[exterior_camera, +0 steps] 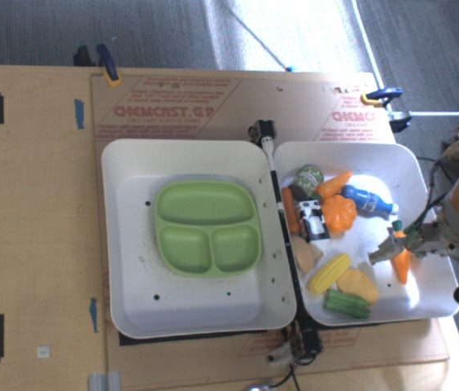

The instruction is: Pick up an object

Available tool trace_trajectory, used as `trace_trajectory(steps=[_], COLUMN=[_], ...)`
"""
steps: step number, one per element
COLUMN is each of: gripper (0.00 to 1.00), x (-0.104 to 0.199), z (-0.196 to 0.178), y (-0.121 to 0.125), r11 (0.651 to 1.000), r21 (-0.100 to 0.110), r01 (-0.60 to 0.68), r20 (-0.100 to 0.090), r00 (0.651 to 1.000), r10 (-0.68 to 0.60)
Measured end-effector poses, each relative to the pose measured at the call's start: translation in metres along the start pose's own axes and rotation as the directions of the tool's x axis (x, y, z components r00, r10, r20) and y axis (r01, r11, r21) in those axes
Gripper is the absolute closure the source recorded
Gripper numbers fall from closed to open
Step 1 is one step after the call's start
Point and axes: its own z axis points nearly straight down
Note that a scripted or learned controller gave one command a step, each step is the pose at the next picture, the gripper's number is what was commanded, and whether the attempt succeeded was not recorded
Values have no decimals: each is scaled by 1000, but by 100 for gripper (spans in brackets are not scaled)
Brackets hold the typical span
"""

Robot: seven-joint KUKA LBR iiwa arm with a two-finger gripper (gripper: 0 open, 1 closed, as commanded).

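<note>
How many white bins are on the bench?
2. The left bin holds a green divided plate; the right bin holds the toy foods, with the gripper inside it.

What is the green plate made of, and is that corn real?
The green divided plate looks like moulded plastic with a matte finish: one even colour, soft rounded compartment edges. The corn cob is probably a plastic toy, being uniformly bright yellow and smooth, though the view is too small to be sure.
</note>
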Motion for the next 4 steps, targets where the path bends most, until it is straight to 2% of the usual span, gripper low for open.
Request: trace_trajectory(steps=[4], gripper=[0], x=[0], z=[0], y=[0], r11=[1000], r21=[0], r01=[0], r20=[0], r00=[1000], r10=[0])
